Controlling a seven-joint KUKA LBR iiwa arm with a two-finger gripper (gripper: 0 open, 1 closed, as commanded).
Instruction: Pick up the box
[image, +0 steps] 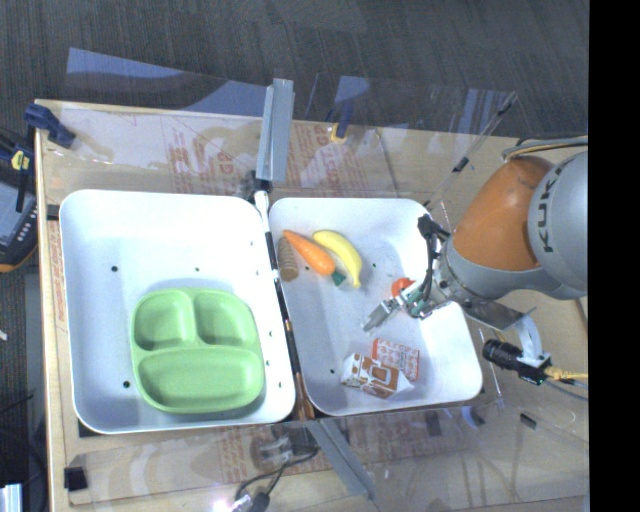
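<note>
While the arm (520, 235) leans in over the right bin (300, 300), its gripper (392, 308) hangs low above the bin floor, and whether it stands wide or narrow I cannot tell; nothing can be seen held in it. A small red-orange patch sits right by the gripper, too small to name.

Taking the gripper as the landmark, the box (381, 367) lies just below it toward the bin's near wall, apart from it and flat on the floor. Up and to the left of the gripper lie a banana (340, 255) and a carrot (309, 253), touching each other. Well off to the left of the gripper, in the left bin (90, 225), rests a green divided plate (198, 350).

By its look, the box is a small printed carton, somewhat crumpled and skewed, so it is probably light and soft-walled, likely to give under a squeeze rather than resist. Its printed face may be a little slick. The best hold would seem to be across its narrower span, near the middle, with the fingers straddling the long edges; a grip on a dented corner could let it twist free.

The gripper's tips blur against the white bin, and the wrist's bulk hides the bin's right wall behind it. The box's lettering cannot be read.
</note>
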